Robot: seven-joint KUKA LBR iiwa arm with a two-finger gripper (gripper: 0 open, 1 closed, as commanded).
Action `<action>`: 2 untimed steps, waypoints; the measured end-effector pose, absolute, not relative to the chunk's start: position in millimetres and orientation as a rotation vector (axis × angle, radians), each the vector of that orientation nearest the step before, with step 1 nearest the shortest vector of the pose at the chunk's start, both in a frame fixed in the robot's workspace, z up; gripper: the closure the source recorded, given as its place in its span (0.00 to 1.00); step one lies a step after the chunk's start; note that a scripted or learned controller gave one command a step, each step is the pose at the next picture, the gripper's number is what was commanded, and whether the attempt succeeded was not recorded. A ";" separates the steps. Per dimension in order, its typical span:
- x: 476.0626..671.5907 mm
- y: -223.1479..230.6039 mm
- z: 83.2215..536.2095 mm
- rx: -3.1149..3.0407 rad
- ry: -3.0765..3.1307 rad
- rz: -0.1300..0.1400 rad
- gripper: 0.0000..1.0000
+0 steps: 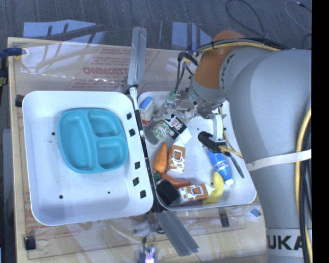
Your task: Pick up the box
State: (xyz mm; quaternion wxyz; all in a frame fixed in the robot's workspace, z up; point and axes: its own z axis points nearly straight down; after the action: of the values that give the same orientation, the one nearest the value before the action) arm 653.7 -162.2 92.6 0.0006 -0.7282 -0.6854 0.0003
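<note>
Nearest the camera, at the six o'clock rim of the right bin [247, 197], a small brown-and-white box [196, 192] lies flat with its long axis running roughly nine to three, touching a yellow banana [218, 186] at its three o'clock end and a black block [165, 191] at its nine o'clock end. Just past it, toward twelve o'clock, a second brown-and-white box [177, 159] lies with its long axis nearly twelve to six, leaning against an orange carrot-like piece [160, 159] on its nine o'clock side. A blue-and-white tube [221, 167] lies near the three o'clock wall. Either box could answer the task; I judge the second the likelier target, being the closer to the gripper [177, 115]. The gripper sits low at the far end of this bin, among a green can [159, 130] and a small blue-capped bottle [146, 109], so that box lies from it at about six o'clock, near but apart, and the coming move would have to travel toward the camera and line up across the box's short side. Whether the gripper is spread or pressed together I cannot tell, since the wrist and clutter hide it; nothing visibly sits in its grasp. The left bin [38, 190], at nine o'clock on the surface [71, 64], holds a teal divided tray [93, 139] with nothing seen in its compartments
</note>
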 end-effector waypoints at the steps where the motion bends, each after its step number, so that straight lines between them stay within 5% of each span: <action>1: 654.6 -160.6 103.5 -2.278 -2.160 0.002 1.00; 2: 645.6 -156.1 110.0 -2.276 -2.160 0.004 1.00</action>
State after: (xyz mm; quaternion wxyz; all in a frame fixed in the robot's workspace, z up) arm 645.6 -156.1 110.0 0.0020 -0.7252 -0.6885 0.0012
